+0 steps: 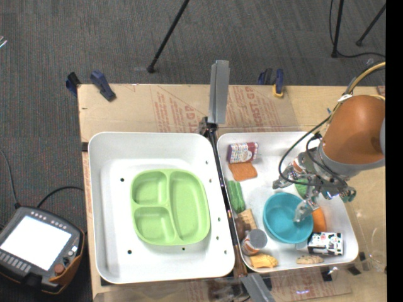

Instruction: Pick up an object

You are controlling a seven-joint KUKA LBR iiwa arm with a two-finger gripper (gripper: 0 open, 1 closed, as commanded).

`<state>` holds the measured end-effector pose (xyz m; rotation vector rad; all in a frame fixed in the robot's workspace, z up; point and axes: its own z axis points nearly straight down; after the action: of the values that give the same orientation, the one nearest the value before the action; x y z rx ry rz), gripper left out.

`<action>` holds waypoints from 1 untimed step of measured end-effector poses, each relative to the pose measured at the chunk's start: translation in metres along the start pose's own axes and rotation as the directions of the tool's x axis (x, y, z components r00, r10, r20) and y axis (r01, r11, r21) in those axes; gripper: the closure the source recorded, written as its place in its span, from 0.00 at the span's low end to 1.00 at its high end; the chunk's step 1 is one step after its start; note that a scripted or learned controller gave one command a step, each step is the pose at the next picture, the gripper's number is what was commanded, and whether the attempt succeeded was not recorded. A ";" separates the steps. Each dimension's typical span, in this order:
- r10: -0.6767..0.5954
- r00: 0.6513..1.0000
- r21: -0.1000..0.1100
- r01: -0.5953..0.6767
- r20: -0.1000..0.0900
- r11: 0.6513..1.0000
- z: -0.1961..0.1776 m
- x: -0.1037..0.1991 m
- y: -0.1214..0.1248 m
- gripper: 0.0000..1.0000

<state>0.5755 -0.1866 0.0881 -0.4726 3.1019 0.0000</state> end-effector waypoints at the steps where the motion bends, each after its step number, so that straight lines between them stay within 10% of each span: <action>1: -0.031 1.000 -0.005 0.031 -0.004 1.000 0.001 0.040 0.053 0.00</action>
<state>0.5215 -0.1477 0.0867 -0.5218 3.0987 0.0060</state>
